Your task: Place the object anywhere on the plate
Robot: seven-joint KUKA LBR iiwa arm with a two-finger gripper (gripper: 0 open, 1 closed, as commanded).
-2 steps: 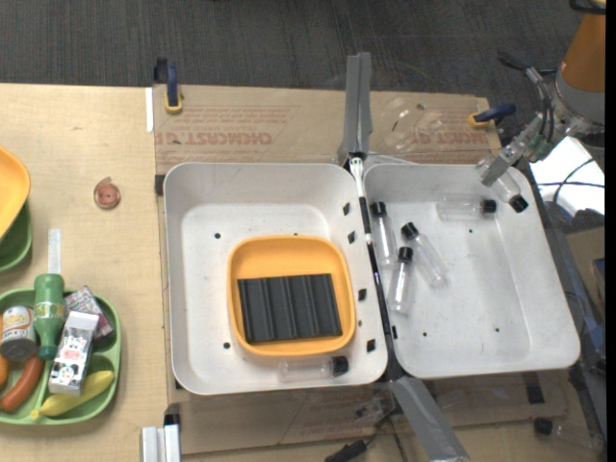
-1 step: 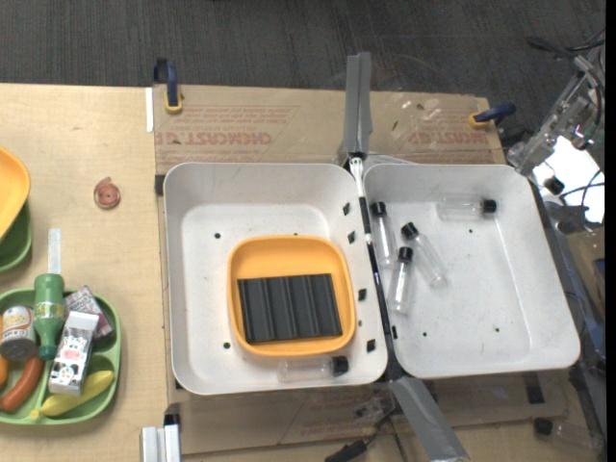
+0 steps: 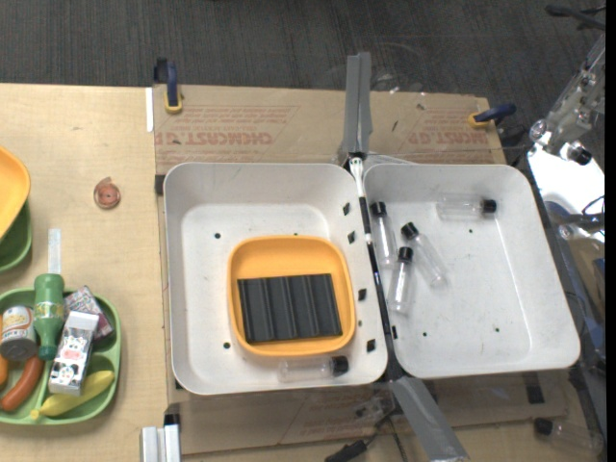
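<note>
Not there yet — clear plastic tube with a black cap [image 3: 310,368] lying in the left white bin [image 3: 192,258], just beside the near rim of the square orange plate [image 3: 289,251], not on it. Pickup and placement both left to do — a few similar capped tubes [image 3: 401,275] over in the right white bin [image 3: 520,296].

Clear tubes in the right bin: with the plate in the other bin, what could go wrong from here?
1. The clear tubes lie bunched against the right bin's left wall, so a grasp may hit the wall or catch two.
2. They are transparent and round, so likely to slip or roll.
3. The orange plate already carries a dark ribbed block, and another tube lies beside its front rim; a placed tube may roll off the narrow bare rim.
</note>
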